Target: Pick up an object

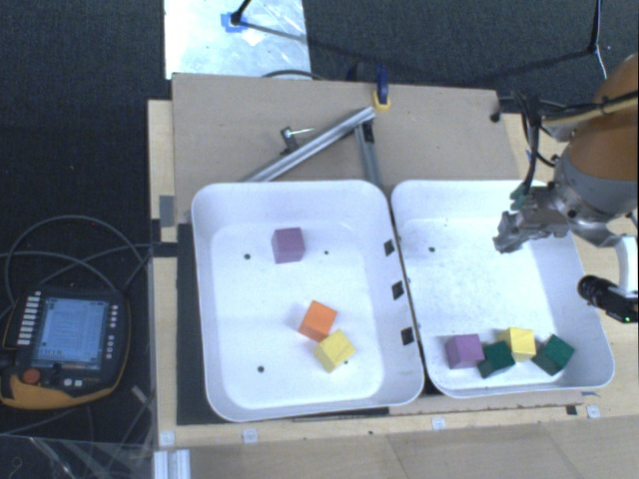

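Tool [511, 234]: we cannot tell its state; it hangs over the right bin [439, 372], carrying nothing we can see | Targets: purple cube [463, 349], two green cubes [496, 357], yellow cube [521, 342] clustered along the near wall, well apart from tool | Pick not yet made, we judge.

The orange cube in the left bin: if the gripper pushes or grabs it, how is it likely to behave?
The orange cube looks rigid with flat faces, so it would probably slide rather than roll. It seems to touch the yellow cube, so a push would likely shift both. Its small size suggests it is light, though that is a guess.
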Controlling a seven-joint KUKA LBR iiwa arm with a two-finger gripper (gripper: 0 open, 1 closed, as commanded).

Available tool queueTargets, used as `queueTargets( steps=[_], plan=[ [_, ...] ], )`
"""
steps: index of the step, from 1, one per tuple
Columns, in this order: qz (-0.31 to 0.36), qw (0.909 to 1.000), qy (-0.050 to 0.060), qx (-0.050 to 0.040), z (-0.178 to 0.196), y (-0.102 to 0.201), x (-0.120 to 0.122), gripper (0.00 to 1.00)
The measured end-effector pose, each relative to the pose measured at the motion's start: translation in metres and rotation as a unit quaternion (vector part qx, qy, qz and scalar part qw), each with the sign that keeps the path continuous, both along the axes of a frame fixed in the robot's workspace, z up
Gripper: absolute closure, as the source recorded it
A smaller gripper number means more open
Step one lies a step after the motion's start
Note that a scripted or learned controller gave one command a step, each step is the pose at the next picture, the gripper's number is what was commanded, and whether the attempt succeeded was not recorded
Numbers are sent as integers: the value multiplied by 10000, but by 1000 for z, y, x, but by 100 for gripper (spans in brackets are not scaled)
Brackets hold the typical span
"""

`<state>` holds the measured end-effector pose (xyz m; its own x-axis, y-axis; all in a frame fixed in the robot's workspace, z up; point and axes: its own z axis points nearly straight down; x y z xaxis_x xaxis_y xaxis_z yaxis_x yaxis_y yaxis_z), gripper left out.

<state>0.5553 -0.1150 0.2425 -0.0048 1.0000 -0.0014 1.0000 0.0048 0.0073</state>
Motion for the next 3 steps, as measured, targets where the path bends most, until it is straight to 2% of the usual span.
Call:
queueTargets(
  steps=[1, 2, 3],
  plan=[
    [2, 10000, 4, 0, 36, 0, 2, 100],
    [28, 10000, 15, 12, 38, 45, 29, 100],
    [30, 10000, 23, 13, 22, 93, 62, 100]
  ],
)
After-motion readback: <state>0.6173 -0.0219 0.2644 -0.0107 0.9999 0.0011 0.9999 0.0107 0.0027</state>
